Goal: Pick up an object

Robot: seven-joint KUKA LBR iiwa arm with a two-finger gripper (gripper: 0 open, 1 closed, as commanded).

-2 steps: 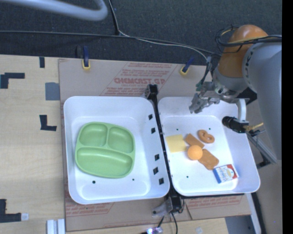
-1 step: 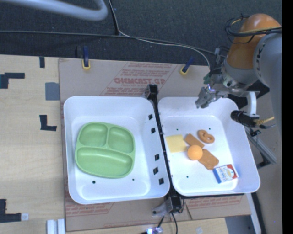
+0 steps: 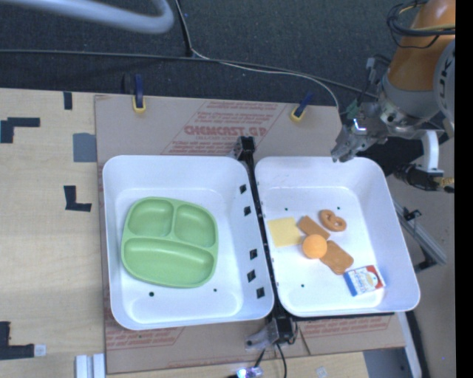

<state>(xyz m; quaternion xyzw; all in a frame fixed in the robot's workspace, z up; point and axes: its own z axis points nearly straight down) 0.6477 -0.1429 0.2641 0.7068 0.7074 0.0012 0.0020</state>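
The arm reaches in from the right; its hand points down-left, gripping nothing.

A light wooden surface is marked with dark tape pieces along its left side. A brown cardboard sheet printed with red lettering is laid across it and held at its far edge by two yellow-tipped clamps. Beyond the far edge, dark grey carpeted floor is seen, crossed by a thin cable. A blurred pale bar is seen at the upper left. Even, soft lighting is cast throughout.
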